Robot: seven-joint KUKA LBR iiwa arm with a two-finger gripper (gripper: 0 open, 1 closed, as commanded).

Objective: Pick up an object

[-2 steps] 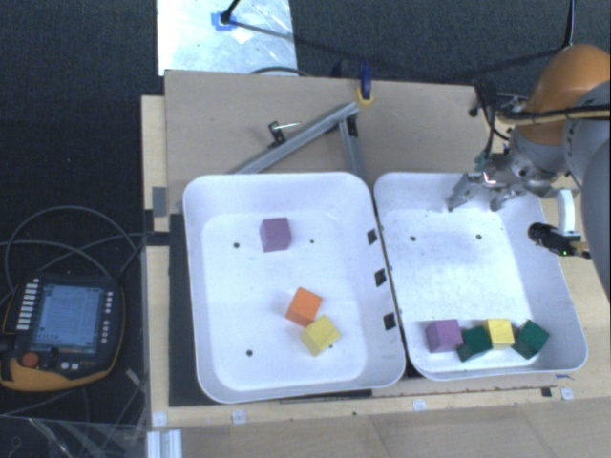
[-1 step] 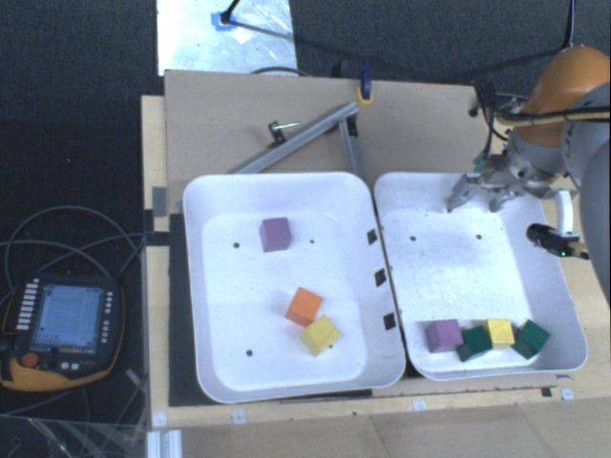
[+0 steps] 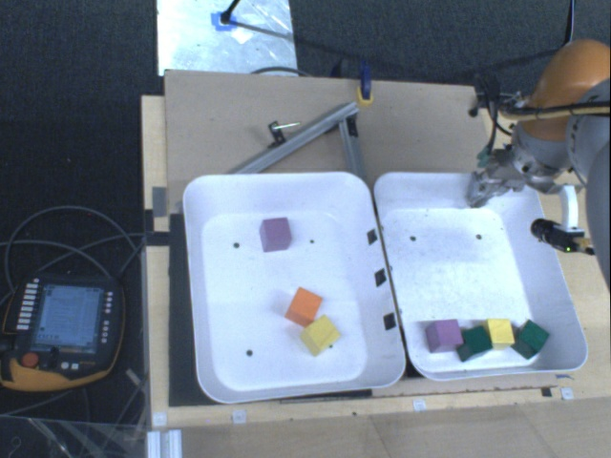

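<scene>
The left bin (image 3: 205,256) holds a purple cube (image 3: 275,234), an orange cube (image 3: 304,305) and a yellow cube (image 3: 320,335) touching it. Along the near wall of the right bin (image 3: 549,284) lie a purple cube (image 3: 443,334), a dark green block (image 3: 473,342), a small yellow cube (image 3: 500,331) and another green block (image 3: 530,337). My gripper (image 3: 480,191) hangs over the far edge of the right bin, well away from every block, with nothing seen in it.
A grey metal bar (image 3: 296,138) lies slanted on the brown board behind the left bin. A teach pendant (image 3: 62,327) with cables rests on the dark floor at left. A shiny sheet (image 3: 224,22) lies at the top.
</scene>
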